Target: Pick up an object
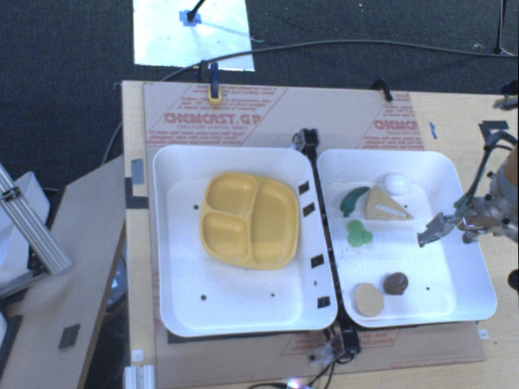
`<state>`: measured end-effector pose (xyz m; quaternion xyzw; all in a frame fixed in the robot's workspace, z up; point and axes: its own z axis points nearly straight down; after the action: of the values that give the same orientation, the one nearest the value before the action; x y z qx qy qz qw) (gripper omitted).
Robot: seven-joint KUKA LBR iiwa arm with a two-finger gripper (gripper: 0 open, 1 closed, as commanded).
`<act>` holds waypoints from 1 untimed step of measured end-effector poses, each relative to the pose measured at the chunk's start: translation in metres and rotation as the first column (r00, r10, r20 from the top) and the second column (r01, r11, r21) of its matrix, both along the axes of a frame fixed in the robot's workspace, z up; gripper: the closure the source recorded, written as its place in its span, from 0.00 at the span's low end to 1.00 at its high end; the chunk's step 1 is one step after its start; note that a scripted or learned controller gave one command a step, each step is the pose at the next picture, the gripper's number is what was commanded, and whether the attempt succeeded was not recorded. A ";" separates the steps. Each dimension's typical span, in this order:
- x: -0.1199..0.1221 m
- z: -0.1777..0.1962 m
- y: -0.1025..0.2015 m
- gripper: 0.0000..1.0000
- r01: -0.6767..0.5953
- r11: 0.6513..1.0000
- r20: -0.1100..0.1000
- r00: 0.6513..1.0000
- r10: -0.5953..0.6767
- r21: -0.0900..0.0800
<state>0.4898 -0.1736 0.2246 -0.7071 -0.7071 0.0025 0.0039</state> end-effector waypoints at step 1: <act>0.003 0.005 0.000 0.00 -0.003 1.000 0.010 1.000 0.003 -0.003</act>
<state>0.4923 -0.1733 0.2298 -0.7059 -0.7083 -0.0003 -0.0007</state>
